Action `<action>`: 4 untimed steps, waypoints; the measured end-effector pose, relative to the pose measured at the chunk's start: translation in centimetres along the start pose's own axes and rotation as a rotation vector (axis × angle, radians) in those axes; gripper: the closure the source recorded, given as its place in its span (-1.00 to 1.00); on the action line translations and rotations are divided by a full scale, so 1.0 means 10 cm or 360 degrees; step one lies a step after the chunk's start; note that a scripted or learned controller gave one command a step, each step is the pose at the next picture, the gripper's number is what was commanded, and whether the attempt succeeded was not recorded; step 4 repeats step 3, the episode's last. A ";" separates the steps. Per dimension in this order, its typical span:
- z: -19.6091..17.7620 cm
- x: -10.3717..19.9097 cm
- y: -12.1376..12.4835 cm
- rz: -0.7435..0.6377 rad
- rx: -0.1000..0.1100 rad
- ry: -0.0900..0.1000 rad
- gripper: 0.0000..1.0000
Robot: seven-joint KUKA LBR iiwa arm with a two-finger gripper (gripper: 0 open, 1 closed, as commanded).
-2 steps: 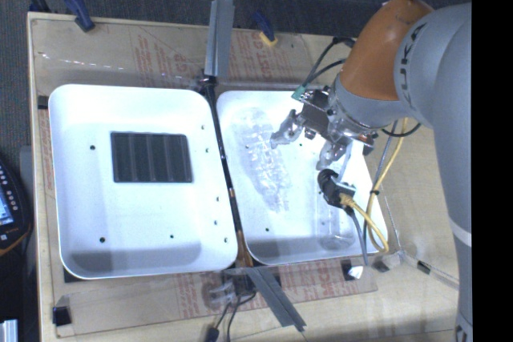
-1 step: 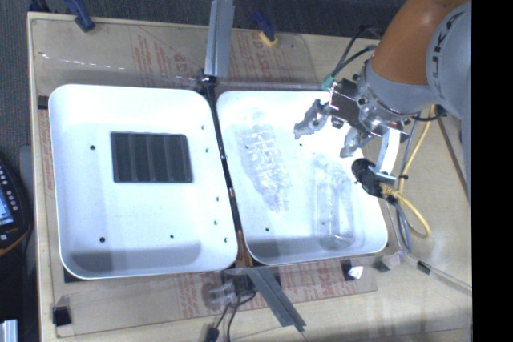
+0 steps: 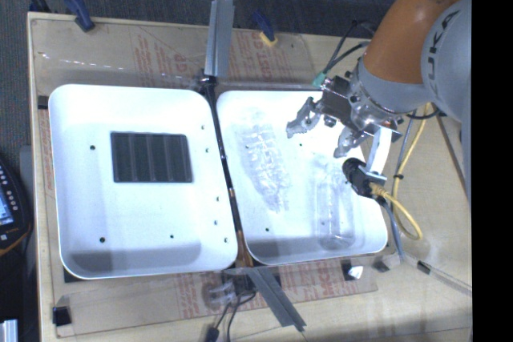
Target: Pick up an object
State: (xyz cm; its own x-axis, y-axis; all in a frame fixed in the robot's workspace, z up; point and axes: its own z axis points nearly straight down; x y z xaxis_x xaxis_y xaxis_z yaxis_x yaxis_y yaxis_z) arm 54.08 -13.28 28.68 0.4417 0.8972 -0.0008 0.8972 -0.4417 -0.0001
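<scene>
Over the right bin (image 3: 369, 240) hangs the pincer (image 3: 324, 132), fingers apart and clamped on nothing — below it lie a clear bottle (image 3: 334, 208) and crinkled clear plastic (image 3: 264, 160).

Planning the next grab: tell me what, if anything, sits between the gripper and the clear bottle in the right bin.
Nothing visible does. The gripper hangs above the right bin, open, and the clear bottle lies below it on the bin floor. The crumpled clear plastic lies off to the side.

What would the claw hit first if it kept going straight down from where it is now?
Probably the bare white floor of the right bin. The claw hangs over it, between the crumpled clear plastic and the clear bottle; height is hard to judge.
</scene>
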 end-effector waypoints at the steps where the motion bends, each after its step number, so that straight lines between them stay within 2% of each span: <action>1: -0.17 0.03 -0.21 -0.0022 0.0003 0.0001 -1.00; 2: -0.33 0.03 -0.26 0.0023 -0.0003 0.0003 -1.00; 3: -0.10 0.10 -0.29 -0.0585 0.0002 0.0001 -1.00; 4: -0.10 0.10 -0.29 -0.0585 0.0002 0.0001 -1.00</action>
